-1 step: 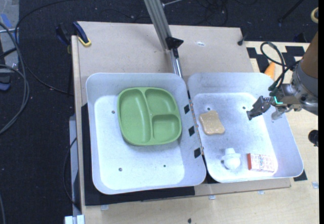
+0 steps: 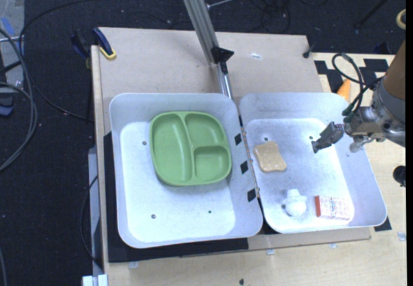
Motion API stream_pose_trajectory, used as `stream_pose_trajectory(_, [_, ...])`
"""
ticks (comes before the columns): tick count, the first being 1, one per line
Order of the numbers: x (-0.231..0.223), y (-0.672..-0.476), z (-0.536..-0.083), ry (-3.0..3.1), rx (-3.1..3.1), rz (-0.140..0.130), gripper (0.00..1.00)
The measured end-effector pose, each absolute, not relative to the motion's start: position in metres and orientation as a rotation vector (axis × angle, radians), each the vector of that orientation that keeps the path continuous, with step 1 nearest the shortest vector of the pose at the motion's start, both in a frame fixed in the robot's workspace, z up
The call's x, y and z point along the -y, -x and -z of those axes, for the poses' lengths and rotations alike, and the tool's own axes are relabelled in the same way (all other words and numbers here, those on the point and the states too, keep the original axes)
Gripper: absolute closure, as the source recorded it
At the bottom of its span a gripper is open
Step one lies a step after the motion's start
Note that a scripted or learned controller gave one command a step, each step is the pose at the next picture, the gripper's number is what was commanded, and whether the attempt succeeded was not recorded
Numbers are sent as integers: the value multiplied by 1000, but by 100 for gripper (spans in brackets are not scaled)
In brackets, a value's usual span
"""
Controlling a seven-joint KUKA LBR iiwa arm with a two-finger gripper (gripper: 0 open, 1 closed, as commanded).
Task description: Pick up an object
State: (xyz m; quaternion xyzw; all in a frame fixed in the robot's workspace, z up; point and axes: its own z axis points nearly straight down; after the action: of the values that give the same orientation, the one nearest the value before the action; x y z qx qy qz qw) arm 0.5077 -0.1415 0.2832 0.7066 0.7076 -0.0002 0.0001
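Objects for pick-up: we count three in the right bin [image 2: 361, 168]: a tan slice of bread [image 2: 270, 157], a small white object [image 2: 295, 203] and a red-and-white carton [image 2: 333, 208].
Landmark: we give all places relative to the right bin, the white tray on the arm's side of the bench [image 2: 161, 62].
Bread slice: lies flat on the bin floor near its left wall, about halfway along that wall.
White object: sits near the bin's near edge, left of centre; we cannot make out its form.
Carton: lies flat just beside the white object, toward the bin's near right corner.
Gripper [image 2: 341, 136]: we see it above the bin's right part, close to the right wall, at the end of the grey arm [image 2: 387, 107] that enters over that wall.
Fingers: one dark finger [image 2: 326, 137] points toward the bin's centre and a lighter one [image 2: 359, 144] stands beside it; we read them as spread apart, with nothing between them.
Objects relative to fingers: the bread lies well to the left of the dark finger; the carton and white object lie below it, toward the near edge. None touches the fingers.
Left bin [image 2: 129, 214]: adjoins the right bin's left wall and holds a green divided plate [image 2: 191, 148].
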Motion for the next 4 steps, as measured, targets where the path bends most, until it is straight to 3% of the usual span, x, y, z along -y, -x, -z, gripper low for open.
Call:
stream_pose_trajectory(3, [159,-517,-120,-2226,-2223,5,0])
stream_pose_trajectory(4, [159,-519,-134,-2223,-2219,0,100])
